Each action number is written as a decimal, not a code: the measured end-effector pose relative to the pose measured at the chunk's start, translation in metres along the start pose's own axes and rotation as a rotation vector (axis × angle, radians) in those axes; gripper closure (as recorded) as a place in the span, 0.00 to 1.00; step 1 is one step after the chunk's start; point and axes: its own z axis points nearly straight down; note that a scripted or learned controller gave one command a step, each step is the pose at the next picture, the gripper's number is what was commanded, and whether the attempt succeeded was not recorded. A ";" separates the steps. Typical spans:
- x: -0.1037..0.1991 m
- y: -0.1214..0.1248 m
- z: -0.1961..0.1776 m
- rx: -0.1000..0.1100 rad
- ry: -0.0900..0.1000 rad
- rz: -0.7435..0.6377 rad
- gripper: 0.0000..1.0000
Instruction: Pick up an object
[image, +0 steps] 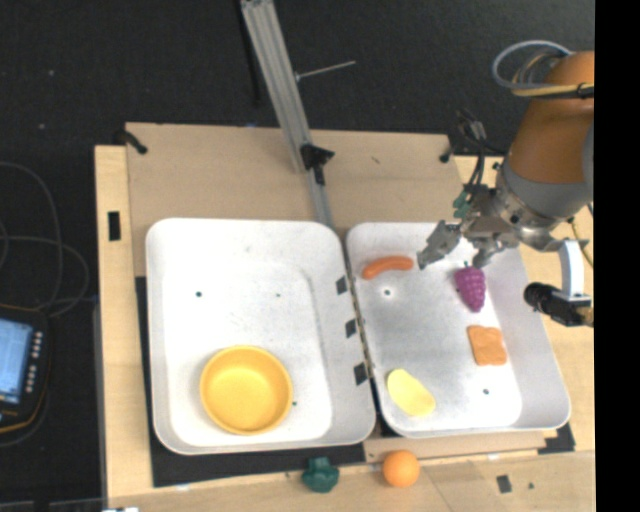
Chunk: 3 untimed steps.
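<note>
2 shallow white bins side by side on wooden bench (200, 180): left bin (180, 260), right bin (520, 400). Gripper (452, 258) over back part of right bin, fingers spread apart, bare bin floor between them.

4 loose things in right bin, all apart from each other:
- Purple knobbly piece (471, 287) just below and right of fingertips, closest to gripper; touching or not, cannot tell.
- Orange sausage-shaped piece (387, 266) just left of fingertips, lying crosswise near back-left corner.
- Orange block (487, 345) further toward front, near right wall.
- Pale yellow oval piece (410, 392) at front-left, close to wall.

1 yellow bowl (245, 388) in left bin, upright, toward front.

Outside bins, on front edge of bench: green lump (320, 475) and orange ball (400, 468), near each other, not touching.

Grey metal rail (285, 95) slanting down from top to gap between bins at back, left of gripper, apart from it. Grey-and-orange arm (550, 150) reaching in from right over back-right corner of right bin, hiding part of wall there. Dark screen device (15, 365) off bench at far left, black cable (40, 250) looping above it.
</note>
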 end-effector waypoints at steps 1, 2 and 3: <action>0.000 0.000 0.000 0.000 0.000 0.001 0.00; -0.001 -0.003 0.063 0.007 -0.001 0.004 0.00; -0.001 -0.002 0.106 0.006 -0.002 0.005 0.00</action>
